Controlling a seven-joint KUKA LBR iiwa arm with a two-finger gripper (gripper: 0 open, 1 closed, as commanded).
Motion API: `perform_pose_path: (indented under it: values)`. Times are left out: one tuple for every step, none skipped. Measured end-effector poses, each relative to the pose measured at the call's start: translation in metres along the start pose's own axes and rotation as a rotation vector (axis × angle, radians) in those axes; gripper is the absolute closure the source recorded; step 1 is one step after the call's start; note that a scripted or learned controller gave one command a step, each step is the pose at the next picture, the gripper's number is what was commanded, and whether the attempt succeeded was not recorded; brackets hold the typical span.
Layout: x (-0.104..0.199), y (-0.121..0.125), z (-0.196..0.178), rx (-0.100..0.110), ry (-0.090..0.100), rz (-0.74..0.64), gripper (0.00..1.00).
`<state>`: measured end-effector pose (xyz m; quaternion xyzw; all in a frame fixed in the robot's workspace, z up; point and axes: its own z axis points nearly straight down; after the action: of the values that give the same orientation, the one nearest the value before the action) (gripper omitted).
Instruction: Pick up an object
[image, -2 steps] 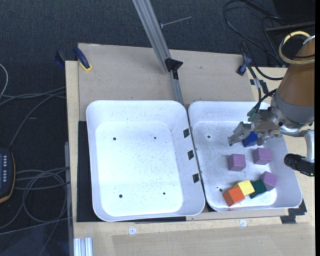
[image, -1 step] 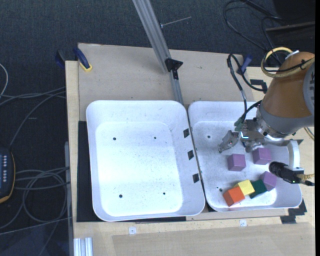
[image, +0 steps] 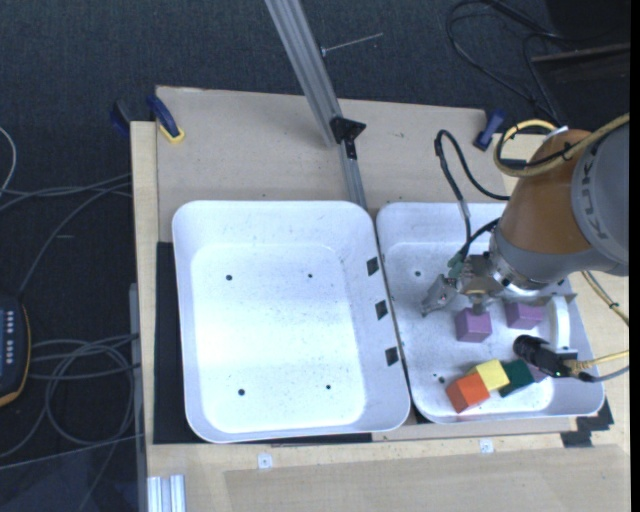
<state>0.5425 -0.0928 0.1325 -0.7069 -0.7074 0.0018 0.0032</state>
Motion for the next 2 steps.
perform_pose_path:
  values:
    - [0.0, 0.002, -0.014, -0.008, 0.0, 0.0, 1.0]
    - [0.009, -0.001, -0.073, -0.014, -0.002, -0.001, 1.0]
